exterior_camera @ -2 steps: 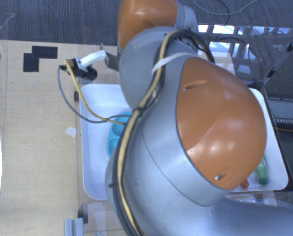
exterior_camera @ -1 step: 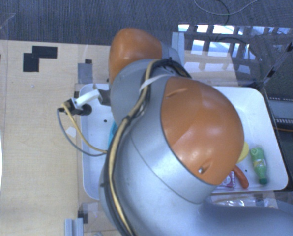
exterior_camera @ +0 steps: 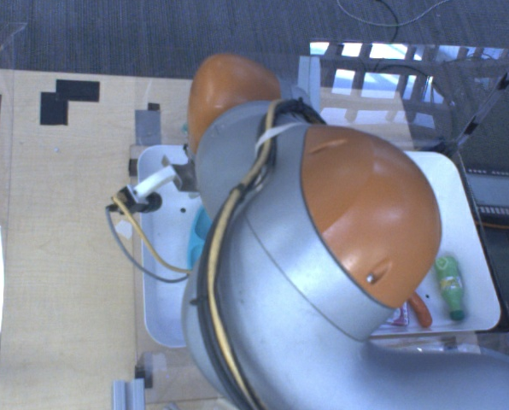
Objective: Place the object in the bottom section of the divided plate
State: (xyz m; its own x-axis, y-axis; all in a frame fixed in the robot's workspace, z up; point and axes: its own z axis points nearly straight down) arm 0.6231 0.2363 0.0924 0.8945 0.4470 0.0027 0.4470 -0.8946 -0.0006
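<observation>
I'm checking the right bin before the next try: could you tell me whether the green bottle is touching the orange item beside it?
Apart. The camera view shows a strip of white bin floor between the green bottle and the orange item.

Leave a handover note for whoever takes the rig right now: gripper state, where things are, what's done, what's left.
Gripper: hidden under the arm, which stretches over the left bin; its state cannot be told.
Things: a green bottle and an orange-red item lie near the front right corner of the right bin. A bit of light blue peeks out beside the arm in the left bin; what it is cannot be told. The divided plate is not identifiable from here.
Done: nothing can be confirmed.
Left: confirm whether an object is held, then place it in the plate's bottom section.
</observation>
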